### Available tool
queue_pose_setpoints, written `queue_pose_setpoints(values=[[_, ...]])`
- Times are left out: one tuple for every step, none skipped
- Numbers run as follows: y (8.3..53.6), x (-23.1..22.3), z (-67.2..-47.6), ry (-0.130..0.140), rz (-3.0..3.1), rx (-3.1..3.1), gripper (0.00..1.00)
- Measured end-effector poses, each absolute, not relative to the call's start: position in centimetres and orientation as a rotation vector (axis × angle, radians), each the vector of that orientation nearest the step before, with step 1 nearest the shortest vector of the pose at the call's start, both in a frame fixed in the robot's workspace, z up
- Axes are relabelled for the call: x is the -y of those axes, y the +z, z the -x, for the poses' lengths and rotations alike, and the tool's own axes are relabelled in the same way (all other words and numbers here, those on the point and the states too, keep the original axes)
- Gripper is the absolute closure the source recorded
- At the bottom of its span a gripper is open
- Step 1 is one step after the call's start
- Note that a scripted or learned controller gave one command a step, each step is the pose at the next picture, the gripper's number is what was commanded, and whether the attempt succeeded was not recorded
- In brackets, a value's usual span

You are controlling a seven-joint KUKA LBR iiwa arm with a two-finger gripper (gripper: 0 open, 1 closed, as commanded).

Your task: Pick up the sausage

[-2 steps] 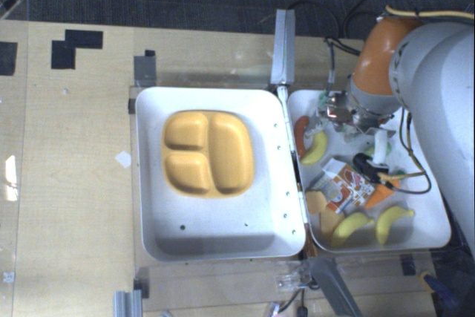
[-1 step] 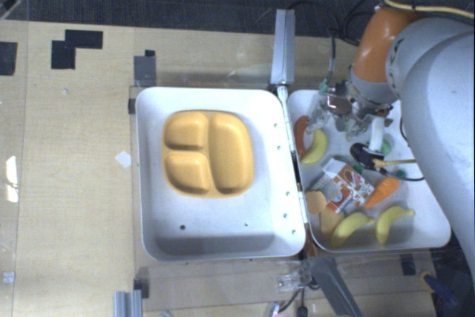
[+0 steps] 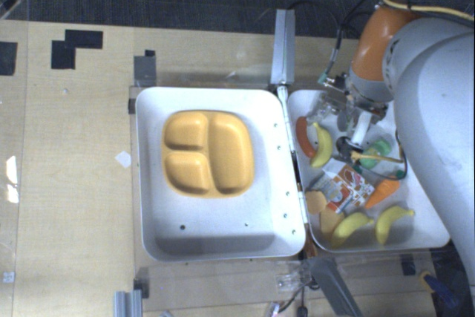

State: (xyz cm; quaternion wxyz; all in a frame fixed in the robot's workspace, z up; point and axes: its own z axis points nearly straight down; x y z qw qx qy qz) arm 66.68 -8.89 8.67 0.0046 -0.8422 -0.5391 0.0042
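Sausage (image 3: pixel 302 136) lies just left of the fingers (image 3: pixel 343 124); whether they're open, I cannot tell.

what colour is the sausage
Reddish orange; the sausage shows along the right bin's left wall in the camera view.

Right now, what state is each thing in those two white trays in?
Yellow divided plate: lying flat in the left bin, nothing on it.
Sausage: lying at the right bin's left wall, beside a banana, not held.
Hand: low over the right bin, next to that banana.
Carrot: lying loose.
Two more bananas: lying at the near edge.
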Motion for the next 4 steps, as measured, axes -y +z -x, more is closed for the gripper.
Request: queue_pose_setpoints(values=[[8.7,8.9,-66.6,0.019,2.602,1.745,0.0],[9.8,8.9,-66.6,-0.003,2.675,1.65,0.0],[10.5,9.1,-66.1,0.03,2.663,1.644,1.0],[10.7,9.0,-66.4,0.015,2.666,1.651,0.0]])
